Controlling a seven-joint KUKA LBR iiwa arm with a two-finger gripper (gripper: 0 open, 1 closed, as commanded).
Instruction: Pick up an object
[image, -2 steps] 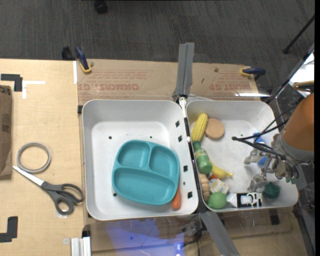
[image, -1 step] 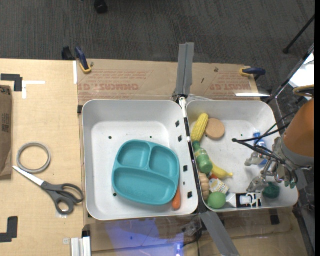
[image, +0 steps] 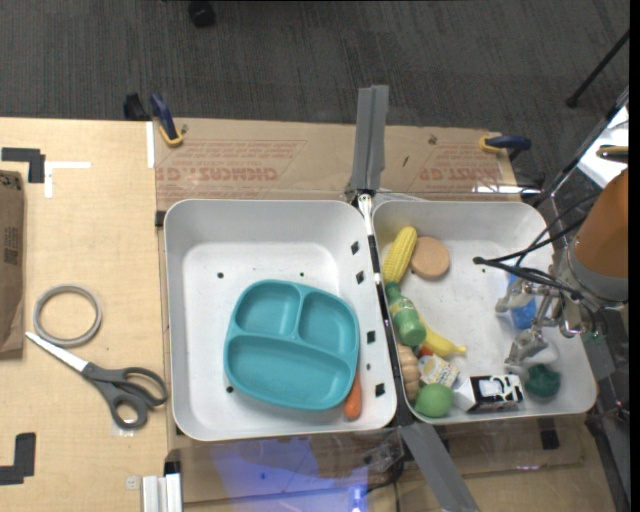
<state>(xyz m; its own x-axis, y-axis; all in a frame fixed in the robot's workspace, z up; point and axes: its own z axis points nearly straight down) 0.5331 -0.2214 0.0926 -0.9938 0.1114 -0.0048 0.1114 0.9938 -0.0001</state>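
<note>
While the gripper (image: 532, 330) is hanging at the frame's right over the right bin (image: 455, 208), finger state indiscernible, the nearest candidate, a dark green object (image: 543, 381), is lying just below; descend vertically, clearing the black-and-white box (image: 496, 391).

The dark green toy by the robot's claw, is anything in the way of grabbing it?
Nothing visible is. The gripper hangs just above the dark green toy in the right bin; the black-and-white box sits beside it, not between.
</note>
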